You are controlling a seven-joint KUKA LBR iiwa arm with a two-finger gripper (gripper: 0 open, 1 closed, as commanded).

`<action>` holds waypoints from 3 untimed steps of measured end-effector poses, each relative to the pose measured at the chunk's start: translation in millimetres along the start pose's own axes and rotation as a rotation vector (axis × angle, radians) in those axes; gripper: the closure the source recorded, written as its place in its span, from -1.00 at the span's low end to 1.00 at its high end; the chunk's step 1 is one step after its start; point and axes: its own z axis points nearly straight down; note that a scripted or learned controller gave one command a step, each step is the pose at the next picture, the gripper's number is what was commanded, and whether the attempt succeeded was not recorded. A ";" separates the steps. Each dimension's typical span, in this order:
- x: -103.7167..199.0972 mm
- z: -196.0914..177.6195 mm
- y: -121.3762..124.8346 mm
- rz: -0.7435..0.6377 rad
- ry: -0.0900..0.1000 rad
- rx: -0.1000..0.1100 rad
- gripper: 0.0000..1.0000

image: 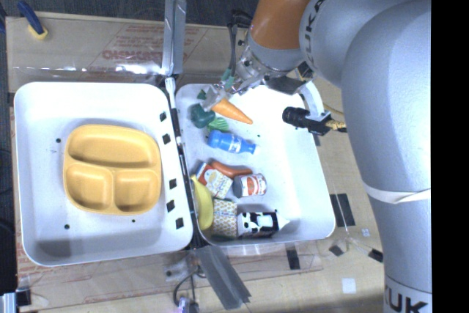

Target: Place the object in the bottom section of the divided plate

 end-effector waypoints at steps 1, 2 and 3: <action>60.8 -68.4 40.1 -0.250 -0.001 -0.001 1.00; 60.7 -68.4 40.1 -0.250 -0.001 -0.001 -1.00; 127.2 -60.3 -5.0 -0.371 0.000 0.002 -1.00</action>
